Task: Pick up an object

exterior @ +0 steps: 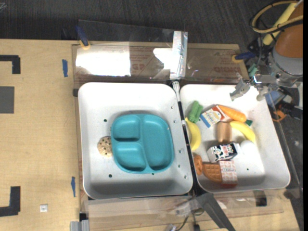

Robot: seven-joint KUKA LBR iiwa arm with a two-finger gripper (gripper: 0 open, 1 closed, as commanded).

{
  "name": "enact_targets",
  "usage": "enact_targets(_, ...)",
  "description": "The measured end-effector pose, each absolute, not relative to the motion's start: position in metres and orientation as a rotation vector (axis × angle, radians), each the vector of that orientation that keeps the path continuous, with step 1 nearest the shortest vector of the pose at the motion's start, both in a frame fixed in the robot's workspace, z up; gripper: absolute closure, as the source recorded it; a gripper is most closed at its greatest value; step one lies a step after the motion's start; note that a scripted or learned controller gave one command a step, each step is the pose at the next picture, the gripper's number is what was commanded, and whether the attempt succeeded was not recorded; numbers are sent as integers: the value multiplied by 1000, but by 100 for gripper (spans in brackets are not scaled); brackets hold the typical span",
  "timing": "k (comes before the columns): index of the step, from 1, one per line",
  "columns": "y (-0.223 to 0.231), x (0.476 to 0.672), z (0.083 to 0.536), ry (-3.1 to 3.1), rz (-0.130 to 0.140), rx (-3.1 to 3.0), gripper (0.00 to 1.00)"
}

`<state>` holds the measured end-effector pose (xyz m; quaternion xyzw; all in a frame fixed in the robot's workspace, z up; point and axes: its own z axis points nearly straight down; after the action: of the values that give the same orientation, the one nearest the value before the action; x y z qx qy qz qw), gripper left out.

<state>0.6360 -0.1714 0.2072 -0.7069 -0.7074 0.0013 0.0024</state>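
Jaws [248, 88] hang spread apart with nothing between them, above the far right corner of the right bin [274, 150], at the end of the grey arm [288, 57] that comes in from the right with its orange band just above the wrist.

Below and to the left of them, the right bin holds a cluster of toy foods. A carrot [232, 113] lies at the far side, with a small carton [210, 118] just beside it on the left and a green pepper [195, 111] further left near the dividing wall. One banana [194, 134] curves along the left wall; a second banana [244, 130] lies just under the carrot. A brown cylinder [223, 131] stands between the two bananas. Nearer the front sit a black-and-white milk carton [222, 151], a waffle [210, 170] and a small printed packet [228, 172] touching it.

The left bin [91, 109] holds a teal divided plate [143, 142] at its middle, and a cookie [105, 146] lies just beside the plate's left edge. Both bins rest on the wooden desk [33, 129].
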Motion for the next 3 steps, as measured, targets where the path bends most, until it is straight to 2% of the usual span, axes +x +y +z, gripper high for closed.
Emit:
enact_targets(1, -163, 618, 103, -2240, -3, -2210, 0)
enact_targets(2, -164, 618, 113, -2238, -2, -2212, 100)
enact_targets(3, -91, 657, 197, -2397, -6, -2036, 100)
